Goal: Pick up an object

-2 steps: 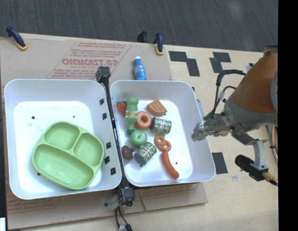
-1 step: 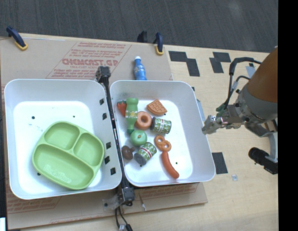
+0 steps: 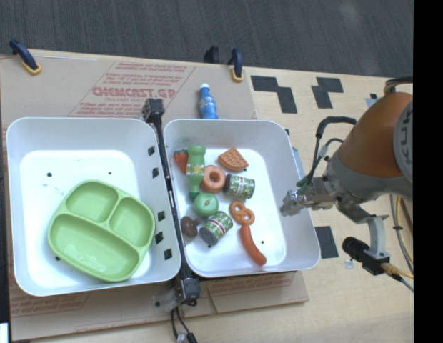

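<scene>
Nearest, a hot dog (image 3: 253,247) lies by the right bin's (image 3: 304,234) front edge among toy foods. My gripper (image 3: 290,204) hovers over its right rim; grip unclear.

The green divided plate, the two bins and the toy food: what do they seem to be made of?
The green divided plate looks like moulded plastic with a matte finish: one even colour, rounded compartment edges. The left bin and right bin look like thin, smooth white plastic with rounded corners. The toy food, such as the hot dog and donut, seems to be plastic or rubber; its saturated colours suggest either.
</scene>
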Controlling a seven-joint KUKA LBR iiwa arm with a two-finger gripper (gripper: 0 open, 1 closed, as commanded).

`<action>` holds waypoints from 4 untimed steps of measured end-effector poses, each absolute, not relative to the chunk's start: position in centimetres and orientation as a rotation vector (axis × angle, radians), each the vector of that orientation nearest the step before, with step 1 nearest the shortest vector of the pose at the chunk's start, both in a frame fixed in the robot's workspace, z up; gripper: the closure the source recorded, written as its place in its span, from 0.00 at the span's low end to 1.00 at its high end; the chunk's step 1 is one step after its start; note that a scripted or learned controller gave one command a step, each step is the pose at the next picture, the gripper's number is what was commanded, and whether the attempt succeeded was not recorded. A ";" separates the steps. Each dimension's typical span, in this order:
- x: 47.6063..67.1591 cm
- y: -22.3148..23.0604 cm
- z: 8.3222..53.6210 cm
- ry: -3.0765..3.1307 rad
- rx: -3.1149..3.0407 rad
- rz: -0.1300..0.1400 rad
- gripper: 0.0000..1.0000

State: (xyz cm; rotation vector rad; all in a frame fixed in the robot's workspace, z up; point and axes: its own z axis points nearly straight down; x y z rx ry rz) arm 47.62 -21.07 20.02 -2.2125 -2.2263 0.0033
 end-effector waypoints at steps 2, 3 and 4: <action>47.7 -21.2 28.6 -2.231 -2.217 0.000 1.00; 47.6 -19.9 20.2 -2.226 -2.212 0.003 1.00; 47.7 -16.1 19.6 -2.229 -2.210 0.003 1.00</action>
